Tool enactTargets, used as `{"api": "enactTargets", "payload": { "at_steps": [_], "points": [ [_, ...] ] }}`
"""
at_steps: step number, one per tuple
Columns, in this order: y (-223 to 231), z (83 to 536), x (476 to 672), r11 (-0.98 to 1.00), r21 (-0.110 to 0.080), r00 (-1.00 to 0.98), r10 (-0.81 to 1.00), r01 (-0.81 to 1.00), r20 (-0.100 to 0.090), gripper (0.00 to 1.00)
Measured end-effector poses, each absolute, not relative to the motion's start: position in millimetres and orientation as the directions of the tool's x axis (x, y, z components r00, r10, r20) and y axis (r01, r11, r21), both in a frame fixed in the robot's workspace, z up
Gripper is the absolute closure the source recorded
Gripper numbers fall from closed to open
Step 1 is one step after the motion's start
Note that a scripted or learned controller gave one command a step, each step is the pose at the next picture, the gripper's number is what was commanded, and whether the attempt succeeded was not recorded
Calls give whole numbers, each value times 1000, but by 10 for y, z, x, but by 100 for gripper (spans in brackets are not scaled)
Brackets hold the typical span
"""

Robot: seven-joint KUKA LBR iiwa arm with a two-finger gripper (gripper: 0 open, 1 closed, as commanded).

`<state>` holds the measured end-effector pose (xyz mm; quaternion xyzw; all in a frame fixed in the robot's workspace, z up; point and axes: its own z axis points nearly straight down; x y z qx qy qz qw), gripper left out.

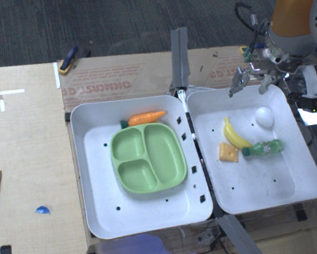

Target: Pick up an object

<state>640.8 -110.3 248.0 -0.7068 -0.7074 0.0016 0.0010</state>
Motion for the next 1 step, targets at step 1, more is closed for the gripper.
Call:
{"api": "enactTargets", "payload": {
  "at_steps": [1],
  "points": [
    [-1155, 928, 6183, 96, -1, -96, 995, 995, -1, 0]
  ]
}}
